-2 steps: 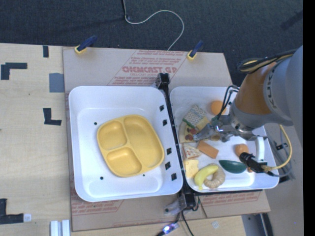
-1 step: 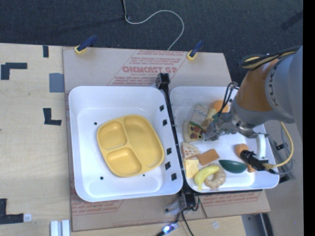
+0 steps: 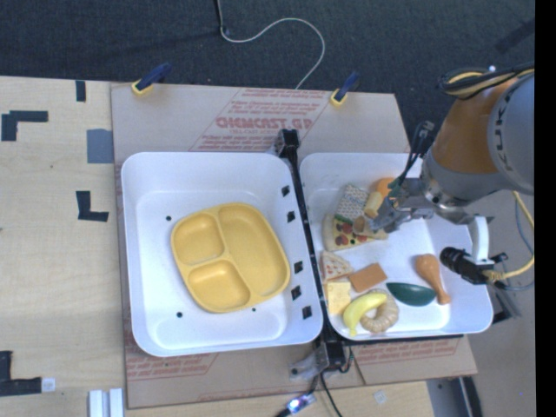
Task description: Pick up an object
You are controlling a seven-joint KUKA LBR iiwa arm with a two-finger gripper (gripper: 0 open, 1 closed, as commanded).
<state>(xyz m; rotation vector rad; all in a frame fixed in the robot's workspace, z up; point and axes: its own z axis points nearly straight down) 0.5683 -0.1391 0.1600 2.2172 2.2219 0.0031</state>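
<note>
The right bin [image 3: 469, 324] holds several toy foods: a pizza slice [image 3: 347, 230], a waffle piece [image 3: 351, 200], a corn-like piece [image 3: 374, 202], an orange bit [image 3: 385, 184], toast [image 3: 335, 264], a brown cracker [image 3: 367, 276], a cheese square [image 3: 337, 298], a banana [image 3: 361, 309], a ring biscuit [image 3: 380, 319], a dark green leaf [image 3: 411, 294] and a drumstick [image 3: 432, 276]. My gripper [image 3: 388, 215] hangs low over the bin's upper middle, just right of the pizza slice and the corn piece. I see nothing between its fingers.
The left bin [image 3: 143, 259] holds a yellow three-compartment plate [image 3: 229, 255]. A black divider [image 3: 300, 224] separates the bins. The arm [image 3: 473, 146] enters from the right above the right bin. Cardboard [image 3: 261, 120] lies under both bins, with clamps at its back corners.
</note>
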